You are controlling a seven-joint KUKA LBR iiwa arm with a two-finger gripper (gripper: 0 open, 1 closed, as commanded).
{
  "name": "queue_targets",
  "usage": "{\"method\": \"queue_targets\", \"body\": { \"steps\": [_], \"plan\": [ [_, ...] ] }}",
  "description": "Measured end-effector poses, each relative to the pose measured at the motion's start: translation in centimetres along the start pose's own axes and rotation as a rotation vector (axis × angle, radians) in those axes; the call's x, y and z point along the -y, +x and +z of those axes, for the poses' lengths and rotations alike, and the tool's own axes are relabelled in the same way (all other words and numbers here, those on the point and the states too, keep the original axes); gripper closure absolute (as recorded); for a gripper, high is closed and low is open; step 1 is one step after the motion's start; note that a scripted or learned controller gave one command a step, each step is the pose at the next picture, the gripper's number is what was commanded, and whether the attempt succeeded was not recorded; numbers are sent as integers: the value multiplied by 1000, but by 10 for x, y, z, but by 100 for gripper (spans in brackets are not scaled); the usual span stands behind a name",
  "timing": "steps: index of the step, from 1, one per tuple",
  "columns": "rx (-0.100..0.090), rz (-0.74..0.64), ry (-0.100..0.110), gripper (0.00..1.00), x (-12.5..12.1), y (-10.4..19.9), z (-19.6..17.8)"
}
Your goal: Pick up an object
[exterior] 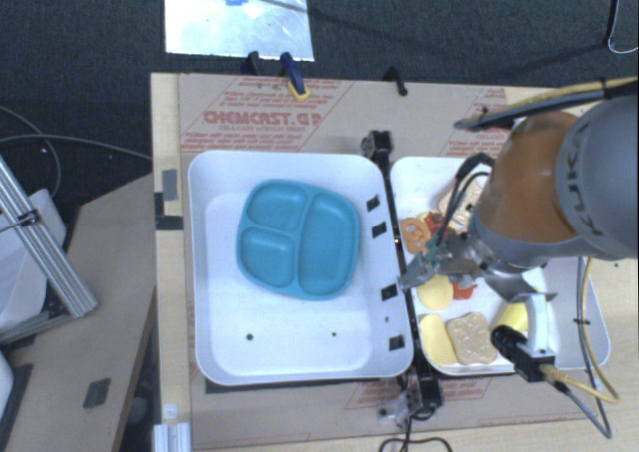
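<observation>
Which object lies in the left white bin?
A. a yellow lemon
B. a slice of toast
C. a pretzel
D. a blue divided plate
D: the blue divided plate lies alone in the left bin, while the toast-like piece and the other small food items sit in the right bin.

You see a blue divided plate (299,238) lying in the left white bin (290,355), a blue clamp (292,73) gripping the table's (260,111) far edge, and a silvery sheet (238,3) beyond.
</observation>
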State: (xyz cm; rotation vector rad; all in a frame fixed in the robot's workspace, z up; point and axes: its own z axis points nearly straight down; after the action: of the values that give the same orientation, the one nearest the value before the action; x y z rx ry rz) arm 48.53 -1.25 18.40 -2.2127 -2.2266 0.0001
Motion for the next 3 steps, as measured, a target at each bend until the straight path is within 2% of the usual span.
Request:
{"method": "queue_targets", "body": {
  "steps": [1, 2, 3],
  "plan": [
    [-1, -4, -14, 0, -3, 40, -114],
    [-6, -6, -22, 0, -2, 127, -329],
    [1, -5, 1, 0, -1, 205, -277]
  ]
}}
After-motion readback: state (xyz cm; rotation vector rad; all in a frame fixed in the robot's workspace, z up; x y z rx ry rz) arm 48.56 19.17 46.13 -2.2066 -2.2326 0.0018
